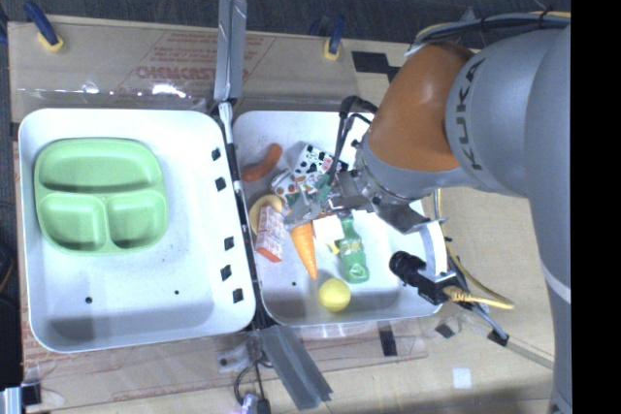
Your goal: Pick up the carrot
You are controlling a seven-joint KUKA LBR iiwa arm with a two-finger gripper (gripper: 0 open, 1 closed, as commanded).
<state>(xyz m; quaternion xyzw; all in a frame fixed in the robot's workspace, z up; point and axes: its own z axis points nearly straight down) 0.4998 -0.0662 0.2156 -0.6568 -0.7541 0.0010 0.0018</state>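
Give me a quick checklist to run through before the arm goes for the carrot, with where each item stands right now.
1. Carrot in sight in the right bin: ok, it lies near the bin's left side, tip toward the near edge.
2. Gripper near the carrot: ok, it sits just above the carrot's thick end in the view.
3. Carrot between the fingers: not ok, nothing shows it gripped.
4. Finger opening: cannot tell.
5. Room around the carrot: not ok, a snack packet lies close on its left and a green bottle on its right.
6. Lemon out of the way: ok, it sits apart from the carrot's tip.
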